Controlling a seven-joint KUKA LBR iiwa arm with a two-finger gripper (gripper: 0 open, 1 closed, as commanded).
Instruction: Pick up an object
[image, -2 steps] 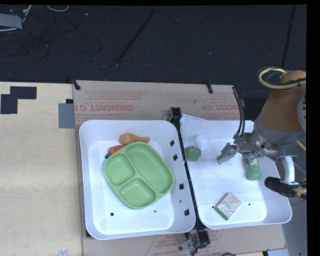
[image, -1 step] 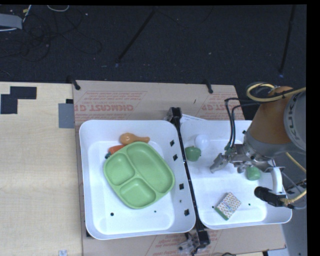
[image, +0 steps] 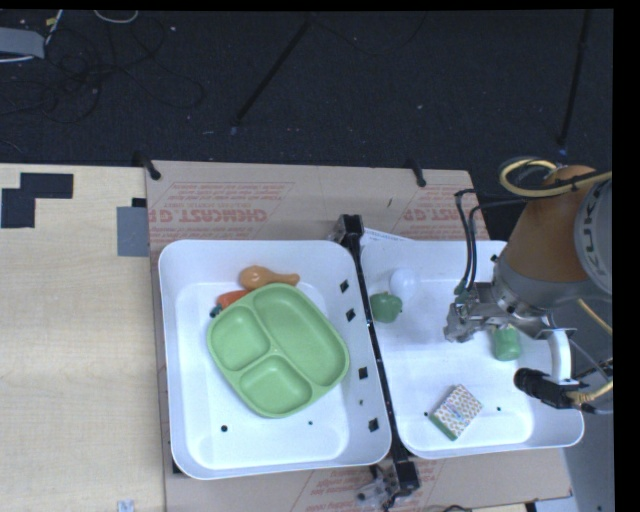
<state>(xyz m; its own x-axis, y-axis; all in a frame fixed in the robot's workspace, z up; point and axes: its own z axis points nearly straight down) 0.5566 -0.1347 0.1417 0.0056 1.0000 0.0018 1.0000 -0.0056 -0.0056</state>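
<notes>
Tool (image: 478, 325) seemingly beside green object (image: 506, 343)

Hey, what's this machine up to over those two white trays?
It is a robot arm reaching in from the right, trying to pick something up. Its gripper hangs over the right bin, with a green object just beside it, a small green ball near the divider, and a patterned little box toward the front. Nothing looks lifted yet. The left bin holds a green divided plate with an orange toy poking out behind it.
</notes>
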